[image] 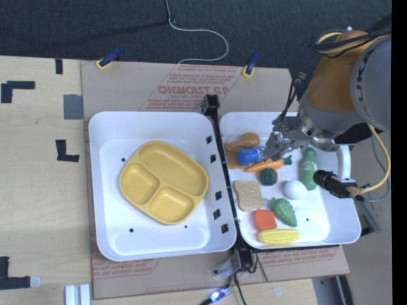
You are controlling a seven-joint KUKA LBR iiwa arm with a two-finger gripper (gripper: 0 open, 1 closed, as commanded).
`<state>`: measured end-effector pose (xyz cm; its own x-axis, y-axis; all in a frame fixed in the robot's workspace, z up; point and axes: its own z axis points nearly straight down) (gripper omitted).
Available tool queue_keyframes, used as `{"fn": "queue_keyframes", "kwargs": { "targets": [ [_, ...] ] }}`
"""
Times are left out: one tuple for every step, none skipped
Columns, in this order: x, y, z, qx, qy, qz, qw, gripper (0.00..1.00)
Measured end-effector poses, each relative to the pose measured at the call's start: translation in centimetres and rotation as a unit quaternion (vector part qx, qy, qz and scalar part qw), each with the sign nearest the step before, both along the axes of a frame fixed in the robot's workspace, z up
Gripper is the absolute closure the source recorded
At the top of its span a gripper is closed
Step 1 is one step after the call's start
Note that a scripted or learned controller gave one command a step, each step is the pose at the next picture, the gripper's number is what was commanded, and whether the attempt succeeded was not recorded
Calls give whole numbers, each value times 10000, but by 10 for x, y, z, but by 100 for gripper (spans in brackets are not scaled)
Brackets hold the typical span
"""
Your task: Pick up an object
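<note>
Bench (38, 170) stretched widest under your camera, carrying two white bins; take the right bin (340, 230) as landmark. Left of it, the other bin held a yellow divided plate (163, 182). Above its far end hung the arm (343, 75), and you could not tell how wide its pincer (281, 146) stood, nor anything caught in it. Just beneath, inside that bin's far-left part, lay the orange carrot (264, 166): probably light, stiff, slick plastic, best pinched across its middle.

Light wood worktop (38, 189) with black tape marks (18, 89) at left edge; dark carpet (82, 18) beyond far edge, white cable (200, 33) trailing across.
</note>
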<state>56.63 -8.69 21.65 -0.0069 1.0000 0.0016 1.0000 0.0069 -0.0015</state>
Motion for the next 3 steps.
{"fn": "queue_keyframes", "kwargs": {
  "targets": [
    [16, 54, 13, -6, 2, -23, 10000, 100],
    [23, 73, -3, -13, 7, -27, 10000, 100],
    [26, 72, -1, -10, 1, -24, 10000, 100]
  ]
}}
